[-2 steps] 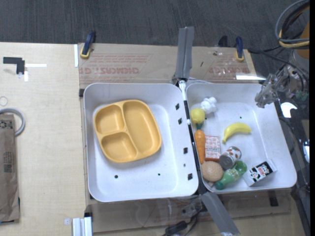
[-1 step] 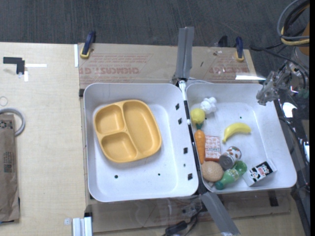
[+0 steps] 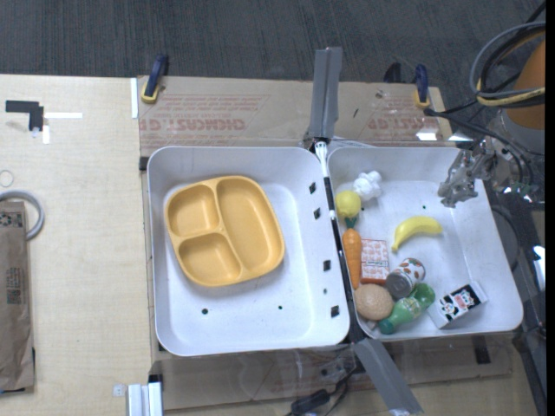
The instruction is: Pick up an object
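Note:
The right bin holds several small items. A yellow banana lies near its middle. Along its left side are a white lump, a lemon and an orange carrot. At the front are a red-and-white packet, a small can, a brown bun, a green vegetable and a black-and-white carton. My gripper hangs over the bin's back right part, up and right of the banana, touching none of these.
The left bin carries a yellow three-compartment plate. A metal divider runs between the bins. Cardboard with blue clamps lies behind them. Cables and the arm crowd the right edge.

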Available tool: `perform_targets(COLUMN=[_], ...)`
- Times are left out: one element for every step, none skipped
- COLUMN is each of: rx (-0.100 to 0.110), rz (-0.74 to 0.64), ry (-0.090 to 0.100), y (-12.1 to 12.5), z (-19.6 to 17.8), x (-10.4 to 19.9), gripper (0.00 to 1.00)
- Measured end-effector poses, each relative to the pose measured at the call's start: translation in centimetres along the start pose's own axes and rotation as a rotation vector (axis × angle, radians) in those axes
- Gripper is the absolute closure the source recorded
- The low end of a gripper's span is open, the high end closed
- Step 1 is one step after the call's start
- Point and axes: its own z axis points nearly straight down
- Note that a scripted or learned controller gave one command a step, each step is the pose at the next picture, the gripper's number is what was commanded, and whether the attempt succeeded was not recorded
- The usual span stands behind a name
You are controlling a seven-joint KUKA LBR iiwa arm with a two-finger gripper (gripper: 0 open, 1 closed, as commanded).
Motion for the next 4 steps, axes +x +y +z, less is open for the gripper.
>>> perform_targets(rx=[-0.001,0.0,0.0,-0.001], rz=[-0.198,-0.353,-0.464,-0.464], ry=[-0.001,-0.004,-0.004,-0.004], y=[0.1,0.4,2.9,2.9], z=[3.2,-1.8,-5.6,-5.5], x=[-0.2,-2.1,-2.7,-2.7], gripper=[1.0,1.0,1.0,0.0])
